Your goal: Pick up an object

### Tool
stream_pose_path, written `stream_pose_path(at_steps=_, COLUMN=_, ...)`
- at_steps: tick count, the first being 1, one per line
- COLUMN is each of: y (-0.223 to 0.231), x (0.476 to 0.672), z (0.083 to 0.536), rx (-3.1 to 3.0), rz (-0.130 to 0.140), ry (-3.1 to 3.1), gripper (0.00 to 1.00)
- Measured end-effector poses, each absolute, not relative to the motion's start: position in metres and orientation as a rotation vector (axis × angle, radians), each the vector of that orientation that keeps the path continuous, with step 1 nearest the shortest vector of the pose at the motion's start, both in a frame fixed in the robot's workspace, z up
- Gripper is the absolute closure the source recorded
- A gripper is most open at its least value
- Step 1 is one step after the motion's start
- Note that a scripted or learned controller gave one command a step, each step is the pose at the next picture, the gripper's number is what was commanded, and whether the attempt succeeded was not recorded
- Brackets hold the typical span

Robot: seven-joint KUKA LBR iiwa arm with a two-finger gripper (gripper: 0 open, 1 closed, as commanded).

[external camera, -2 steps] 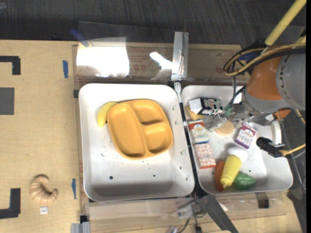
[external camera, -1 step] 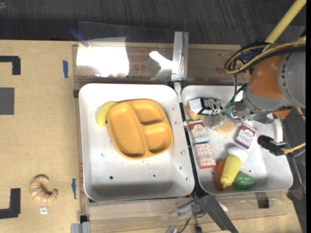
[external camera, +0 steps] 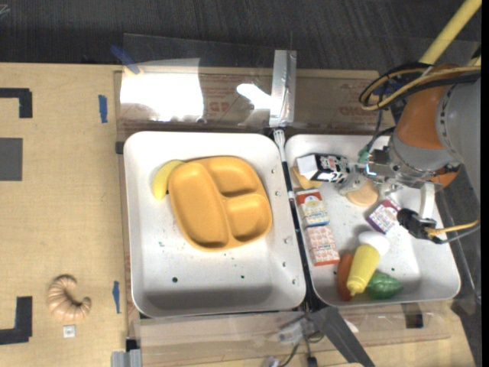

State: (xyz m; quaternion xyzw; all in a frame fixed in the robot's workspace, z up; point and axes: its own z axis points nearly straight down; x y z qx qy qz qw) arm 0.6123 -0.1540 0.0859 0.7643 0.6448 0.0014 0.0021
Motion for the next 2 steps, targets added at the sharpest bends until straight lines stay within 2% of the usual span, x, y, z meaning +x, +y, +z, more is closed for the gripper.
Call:
stream_pose_path(at_steps=1, y=-0.146, x=0.615, z=0.111, rx=2.179, rz=0.001, ry=2.260, gripper=1.00)
stream_pose_path(at_steps=2, y=-0.081, x=0.644, z=0.184, rx=2.481, rz=0.001, ry=1.926, gripper=1.00)
